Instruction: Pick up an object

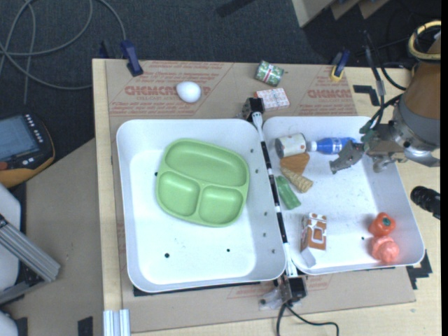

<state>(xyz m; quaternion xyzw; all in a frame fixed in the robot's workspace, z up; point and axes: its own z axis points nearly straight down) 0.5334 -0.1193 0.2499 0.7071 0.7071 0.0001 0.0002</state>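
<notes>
I see two white bins side by side on the bench. The left bin (140,187) has a green tray (203,182) in it. The tray has three parts and lies flat near the middle.

The right bin (350,250) holds lots of small things. Near its top left is a white bottle (290,145) lying on its side. Just beside that, to the right, is a blue bottle (331,145), also lying down. Under the white bottle is a brown cone (297,165), and a green packet (287,192) lies just below that, close to the wall between the bins. Lower down is a small brown and white box (315,231). In the bottom right corner sit an orange toy (382,225) and a pink toy (384,248), touching each other.

My gripper (348,161) is over the top right part of the right bin, near the tip of the blue bottle. Its jaws look spread apart, and I see nothing between them. The arm (420,114) comes in from the right.

Outside the bins, on the board (210,93) at the back, I see a white egg (187,91), a small green can (269,73) and a little white box (273,99).
</notes>
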